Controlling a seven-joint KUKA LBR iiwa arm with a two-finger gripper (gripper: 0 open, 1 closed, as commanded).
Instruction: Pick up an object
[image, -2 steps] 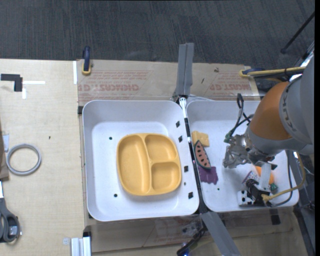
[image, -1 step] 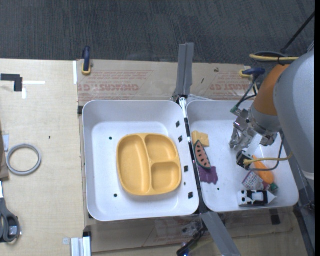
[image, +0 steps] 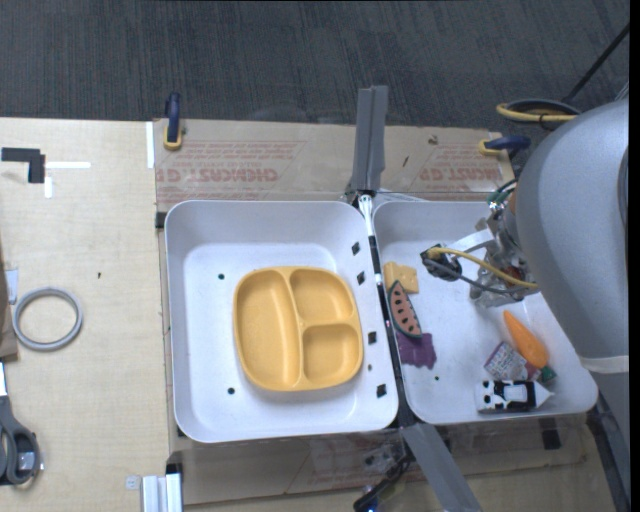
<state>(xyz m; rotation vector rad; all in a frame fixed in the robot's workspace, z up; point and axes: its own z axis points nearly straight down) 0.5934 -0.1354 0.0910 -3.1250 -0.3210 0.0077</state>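
Note:
The right bin (image: 450, 395) holds several small objects. A yellow cheese-like piece (image: 402, 277) and a watermelon slice (image: 403, 310) lie along its left wall, with a purple item (image: 416, 349) just below them. An orange carrot (image: 526, 339), a small printed packet (image: 499, 358) and a black-and-white object (image: 507, 395) sit toward the bin's lower right. My gripper (image: 492, 283) hangs low over the right side of this bin, just above the carrot, partly hidden by the grey arm (image: 585, 220). A yellow-and-black cable loop (image: 447, 263) sticks out to its left.
The left bin (image: 190, 330) holds a yellow divided plate (image: 298, 328). A grey divider post (image: 370, 140) stands between the bins at the back. On the bench to the left lie a grey ring (image: 46, 318) and scissors (image: 18, 450).

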